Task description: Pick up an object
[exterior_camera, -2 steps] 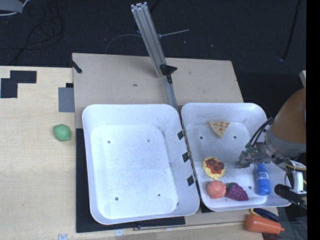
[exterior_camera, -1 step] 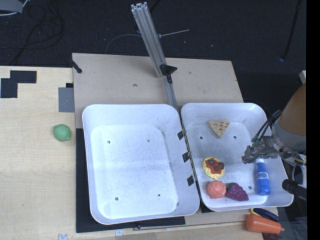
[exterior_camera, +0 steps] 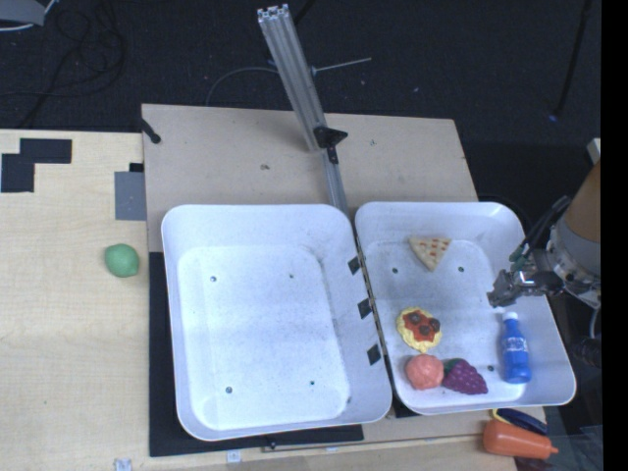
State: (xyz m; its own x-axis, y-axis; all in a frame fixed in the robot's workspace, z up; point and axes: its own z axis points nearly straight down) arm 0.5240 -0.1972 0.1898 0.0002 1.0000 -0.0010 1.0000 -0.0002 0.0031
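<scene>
Bottom right of frame, outside the bins: an orange carrot-shaped toy (exterior_camera: 517, 443), smooth, glossy, its tip cut by the frame edge, with something blue tucked just above it, too small to name.

Right bin (exterior_camera: 461, 216), shallow white plastic with rounded corners and a faintly speckled floor, holds five items. Along its near wall: a bunch of purple grapes (exterior_camera: 465, 378), knobbly, touching a round salmon-pink fruit (exterior_camera: 424, 372), perhaps a peach. Just right of the grapes stands a blue bottle (exterior_camera: 514, 347) with a white cap and a pale label, leaning slightly. Above the pink fruit lies a small yellow disc topped in red and dark spots, a toy pizza (exterior_camera: 419, 329). Further up, a tan triangular pizza slice (exterior_camera: 430, 251), flat, well apart from the rest.

The hand (exterior_camera: 512, 287) hangs over the right rim of this bin, just above the bottle cap; dark metal, tangled with cables, blurred. Cannot tell whether it is released or clenched, and nothing can be seen between its parts. Arm mostly cut off at the right edge.

Left bin (exterior_camera: 196, 226): same white plastic, dotted with small dark holes. Black clips (exterior_camera: 364, 307) join the two bins.

Left on the pale wood surface (exterior_camera: 59, 312): a green ball (exterior_camera: 123, 260), matte. Upper centre, a ribbed aluminium bar (exterior_camera: 294, 72) slants away.
</scene>
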